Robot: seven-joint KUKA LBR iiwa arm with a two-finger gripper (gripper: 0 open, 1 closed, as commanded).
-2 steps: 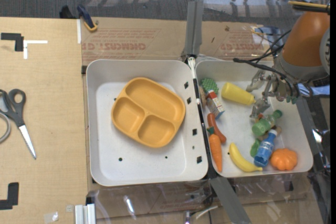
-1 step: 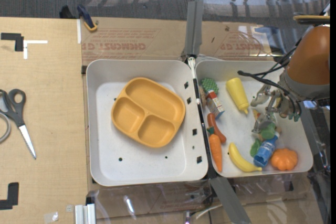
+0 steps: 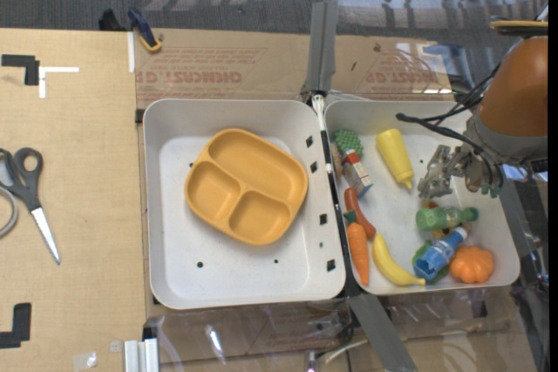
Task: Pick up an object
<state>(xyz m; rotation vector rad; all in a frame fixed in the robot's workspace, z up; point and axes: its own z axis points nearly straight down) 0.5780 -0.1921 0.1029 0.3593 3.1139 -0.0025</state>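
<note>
Over the right-hand bin (image 3: pixel 510 274) the gripper (image 3: pixel 438 176) hangs low from the grey arm, whose orange band (image 3: pixel 520 87) bulks at the edge of the view. Its metal fingers point down toward the bin floor, and they appear spread with nothing between them, so the tool reads as open and not holding anything.

Every candidate object lies loose in that bin. A yellow squeeze bottle (image 3: pixel 395 156) rests just to the left of the gripper, apart from it. Just below the gripper sits a green bottle (image 3: pixel 443 218) on its side, and beneath that a blue bottle (image 3: pixel 436 257) leaning against an orange fruit (image 3: pixel 472 265). A banana (image 3: pixel 394 266) curves along the near wall, a carrot (image 3: pixel 358 253) lies beside it by the divider, and a small green item (image 3: pixel 348 140) and a red and white piece (image 3: pixel 355 172) crowd the upper left of the bin.

The left bin (image 3: pixel 166 274) holds a yellow divided plate (image 3: pixel 248 186) and plays no visible part. Scissors (image 3: pixel 31 196) lie on the bench, well apart.

As a judgement, the task is at its approach stage: the arm is positioned over the objects, but no grasp has been made and nothing is lifted. What is left is the descent onto one item, most likely the green bottle or the yellow squeeze bottle, then the closing and the lift
</note>
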